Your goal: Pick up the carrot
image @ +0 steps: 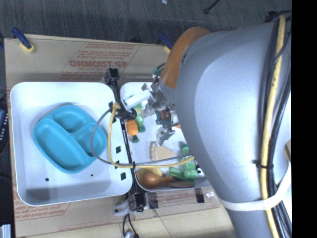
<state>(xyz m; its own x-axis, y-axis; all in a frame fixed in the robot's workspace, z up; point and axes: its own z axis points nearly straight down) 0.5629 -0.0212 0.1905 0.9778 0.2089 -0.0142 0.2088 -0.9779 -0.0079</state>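
Camera view from above: nearest the lens, the grey arm (233,113) with its orange band (181,53) covers most of the right bin (130,89), reaching in from the right. Below the wrist, the gripper (163,125) hangs low over that bin; whether it is clenched or released I cannot tell, as the metal parts blur together, and nothing shows between them.

Just to its left lies the carrot (132,128), a small orange piece near the bin's left wall, touching a green item (140,123) beside it. It rests on the bin floor, apart from the gripper, so by my reading the pick is not yet done: the approach looks close, but the grasp and lift are left.

Other things crowd the same bin: a tan wedge (161,152), green pieces (184,171), a brown and yellow object (153,178).

Farther left, the left bin (29,187) holds a blue divided tray (69,138) on the bench (74,58).
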